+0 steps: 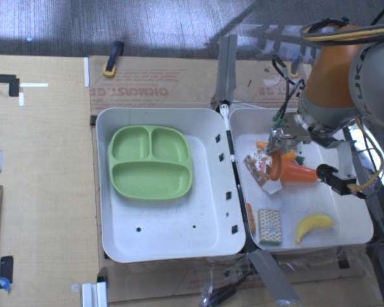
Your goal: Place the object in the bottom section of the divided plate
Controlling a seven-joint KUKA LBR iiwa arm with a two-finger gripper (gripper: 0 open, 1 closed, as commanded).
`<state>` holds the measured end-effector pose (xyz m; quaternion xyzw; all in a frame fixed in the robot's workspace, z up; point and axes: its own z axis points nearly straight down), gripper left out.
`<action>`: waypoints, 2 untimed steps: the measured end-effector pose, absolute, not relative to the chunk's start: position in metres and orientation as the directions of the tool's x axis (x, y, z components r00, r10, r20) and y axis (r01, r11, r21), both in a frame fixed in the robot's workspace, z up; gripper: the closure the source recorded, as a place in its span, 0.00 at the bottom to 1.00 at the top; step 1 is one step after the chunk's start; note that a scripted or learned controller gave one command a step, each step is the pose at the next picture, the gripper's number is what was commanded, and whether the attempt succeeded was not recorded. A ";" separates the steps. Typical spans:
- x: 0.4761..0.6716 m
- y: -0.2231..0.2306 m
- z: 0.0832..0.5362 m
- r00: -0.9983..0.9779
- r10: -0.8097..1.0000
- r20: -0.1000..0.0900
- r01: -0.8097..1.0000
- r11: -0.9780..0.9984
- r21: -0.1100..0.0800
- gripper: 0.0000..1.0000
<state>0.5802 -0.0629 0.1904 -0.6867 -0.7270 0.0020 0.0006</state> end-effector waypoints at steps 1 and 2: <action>0.566 0.012 0.191 0.054 0.999 -0.001 0.999 -0.054 -0.004 1.00; 0.554 0.088 0.190 -0.112 0.994 -0.002 0.994 0.112 -0.005 1.00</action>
